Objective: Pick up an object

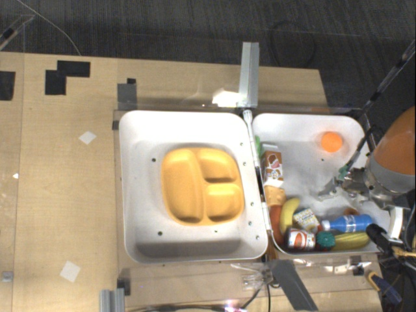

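Nearest, along the front wall of the right bin (305, 130), lie a red can (301, 240), a green-capped item (325, 241), a banana (288, 212) and a blue bottle (347, 223), packed close together, with a snack packet (273, 166) against the bin's left wall. Beyond them an orange ball (332, 142) sits alone near the far right corner, while the gripper (340, 183) hangs low between ball and bottle, holding nothing visible; whether it is clenched or released cannot be told. Leftward, the left bin (140, 174) holds a yellow tray (201, 184).
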